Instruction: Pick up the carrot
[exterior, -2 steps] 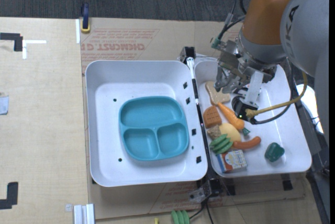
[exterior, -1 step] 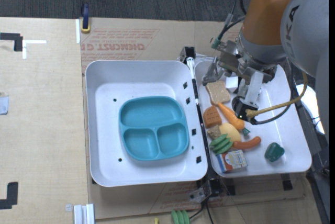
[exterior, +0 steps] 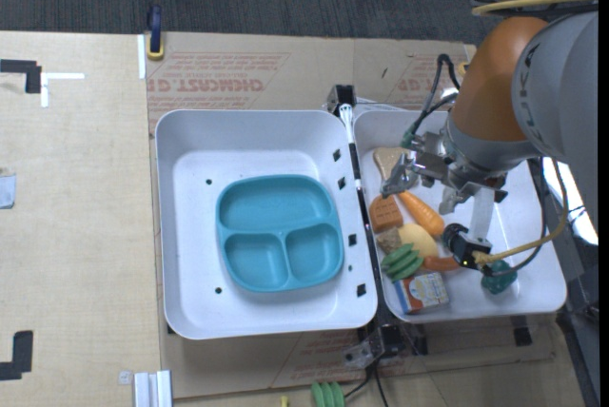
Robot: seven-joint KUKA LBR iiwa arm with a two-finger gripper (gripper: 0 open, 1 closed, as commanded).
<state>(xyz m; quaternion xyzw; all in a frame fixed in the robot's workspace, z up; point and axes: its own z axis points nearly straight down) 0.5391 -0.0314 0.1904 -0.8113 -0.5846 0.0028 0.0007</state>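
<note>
My pincer (exterior: 430, 189) hangs over the right bin, can't tell how wide. The carrot (exterior: 422, 212) is just at 7 o'clock, long axis running 10-to-4.

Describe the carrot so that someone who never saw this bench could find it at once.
Look in the right white bin, under the grey arm's claw. Among the pile of toy food near the bin's left wall, the carrot lies slanted beside a brown block and a pale yellow piece. It is the long, tapered, bright orange one.
</note>
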